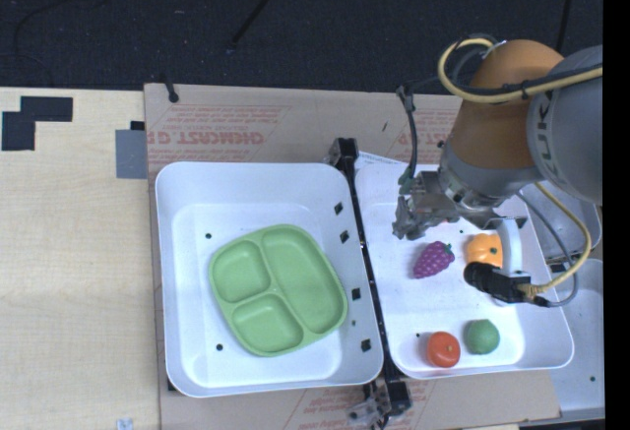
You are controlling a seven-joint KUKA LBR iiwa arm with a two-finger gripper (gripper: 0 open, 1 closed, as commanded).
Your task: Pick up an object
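**Four toy foods in the right bin, nothing picked yet**

Purple grapes [433,259] sit at 4 o'clock, just beside the pincer [409,221]; can't tell its state. Probably light, stiff, bumpy plastic, so I'd pinch across the middle.

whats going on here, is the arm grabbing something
A grey and orange robot arm reaches into the right bin, its gripper low over the floor beside the purple grapes. Nothing shows between its fingers. An orange fruit, a tomato and a green fruit lie nearby. The left bin holds a green divided plate.
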